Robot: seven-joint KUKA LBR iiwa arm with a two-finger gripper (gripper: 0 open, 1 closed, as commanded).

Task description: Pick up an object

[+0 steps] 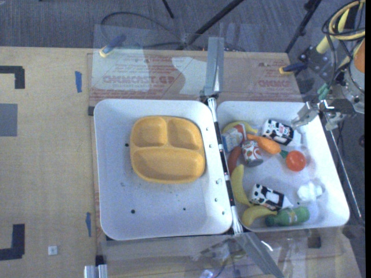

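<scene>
My gripper (317,117) hangs over the far right corner of the right bin (339,204), open, with nothing between its fingers. Just left of it lies a black-and-white cow-print carton (278,132). Below that are an orange carrot (266,145), a red tomato (295,161) and a small can (251,153). A yellow banana (236,184) runs along the bin's left wall. A second cow-print carton (266,197), a green bottle (288,216) and a white lump (310,191) sit near the front.
The left bin (110,201) holds a yellow divided plate (167,149). A metal divider (219,155) separates the two bins. Cables and stand legs (342,22) crowd the area behind the arm at the top right.
</scene>
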